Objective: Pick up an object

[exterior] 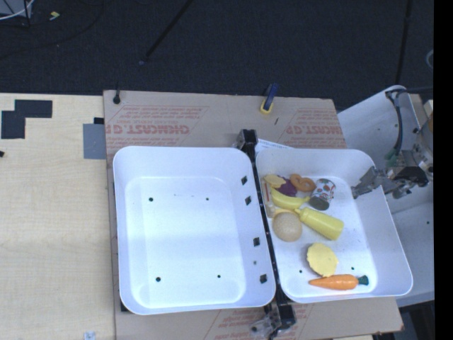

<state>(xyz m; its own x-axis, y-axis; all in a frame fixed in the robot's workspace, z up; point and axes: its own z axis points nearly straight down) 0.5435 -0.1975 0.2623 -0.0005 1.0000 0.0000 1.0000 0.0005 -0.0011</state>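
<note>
The right bin point(386, 246) holds several toy foods. An orange carrot point(334, 282) lies near its front edge, with a flat yellow slice point(322, 258) just behind it. A yellow bottle-shaped piece point(320, 222) lies beside a beige round piece point(287, 227). At the back left of the pile are a yellow banana point(282, 200), a purple piece point(288, 188), a brown piece point(303, 183) and a small grey and red can point(324, 188). My gripper point(367, 182) hangs over the bin's right rim, to the right of the can, with nothing seen in it.
The left bin point(131, 190) sits beside the right one, with a black divider point(258, 218) between them. Both rest on a cardboard sheet point(177, 122). A blue and yellow clamp point(269, 98) grips the cardboard's far edge. A wooden tabletop point(49, 225) lies to the left.
</note>
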